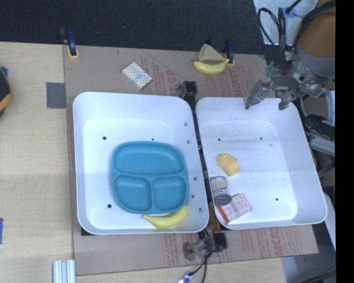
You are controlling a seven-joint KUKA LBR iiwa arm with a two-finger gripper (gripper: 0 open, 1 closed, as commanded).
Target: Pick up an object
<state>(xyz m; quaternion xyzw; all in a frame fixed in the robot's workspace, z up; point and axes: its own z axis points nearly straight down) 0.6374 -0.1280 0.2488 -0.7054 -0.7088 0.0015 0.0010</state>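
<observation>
Brightness: you get even, bright overhead light on the table [29, 158].
Glare: the white bins [135, 108] wash out near their rims.
Shadows: soft, short, under the blue tray [148, 177].
Sharpness: you'll find small items slightly blurred.

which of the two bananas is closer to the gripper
The banana lying on the cardboard behind the bins, outside both of them, is closer to the gripper. The other banana lies inside the left bin, against the blue tray's front edge.
</observation>
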